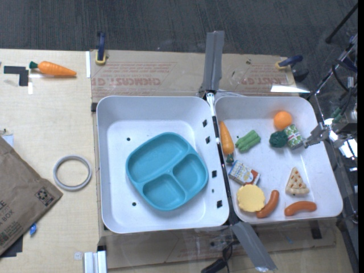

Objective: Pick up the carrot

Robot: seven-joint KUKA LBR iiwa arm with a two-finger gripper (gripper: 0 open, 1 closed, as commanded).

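An orange carrot (pixel 226 138) lies lengthwise against the left wall of the right bin (pixel 324 169), its tip pointing toward the back. My gripper (pixel 315 136) hovers at the right bin's right wall, beside a green-and-white packet (pixel 293 136), well to the right of that carrot and apart from it. A second carrot (pixel 55 69) with a green top lies outside the bins on the wooden bench at the far left.
The left bin (pixel 114 129) holds a blue divided plate (pixel 166 171). The right bin also holds a green pod (pixel 248 141), an orange (pixel 282 120), broccoli (pixel 278 140), a juice box (pixel 243 173), a yellow disc (pixel 250 198), a pizza slice (pixel 296 182) and two sausages (pixel 300 208). A tape ring (pixel 72 172) lies on the bench.
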